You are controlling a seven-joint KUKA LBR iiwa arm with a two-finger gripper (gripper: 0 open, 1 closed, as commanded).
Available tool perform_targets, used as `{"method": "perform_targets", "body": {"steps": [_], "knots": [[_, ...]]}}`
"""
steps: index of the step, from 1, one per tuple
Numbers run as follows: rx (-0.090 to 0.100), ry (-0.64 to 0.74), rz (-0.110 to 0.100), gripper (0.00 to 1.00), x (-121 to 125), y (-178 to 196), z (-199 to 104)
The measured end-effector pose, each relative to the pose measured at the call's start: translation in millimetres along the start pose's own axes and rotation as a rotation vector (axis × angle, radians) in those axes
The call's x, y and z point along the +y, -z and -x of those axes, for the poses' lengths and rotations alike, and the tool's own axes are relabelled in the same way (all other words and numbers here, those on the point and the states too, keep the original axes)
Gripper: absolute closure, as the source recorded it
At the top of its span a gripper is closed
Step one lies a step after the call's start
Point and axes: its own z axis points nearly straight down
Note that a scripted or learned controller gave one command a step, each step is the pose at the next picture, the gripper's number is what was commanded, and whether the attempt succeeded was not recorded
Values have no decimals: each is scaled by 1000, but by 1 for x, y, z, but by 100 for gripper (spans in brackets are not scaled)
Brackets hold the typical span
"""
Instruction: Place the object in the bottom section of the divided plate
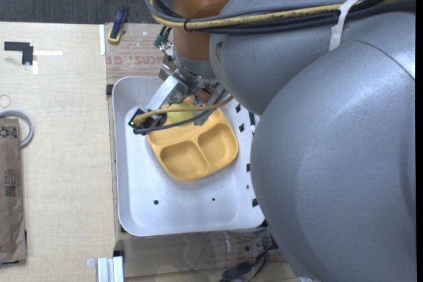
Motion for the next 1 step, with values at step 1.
{"method": "perform_targets", "body": {"steps": [1], "knots": [[-1,210,-3,100,7,-116,-5]]}}
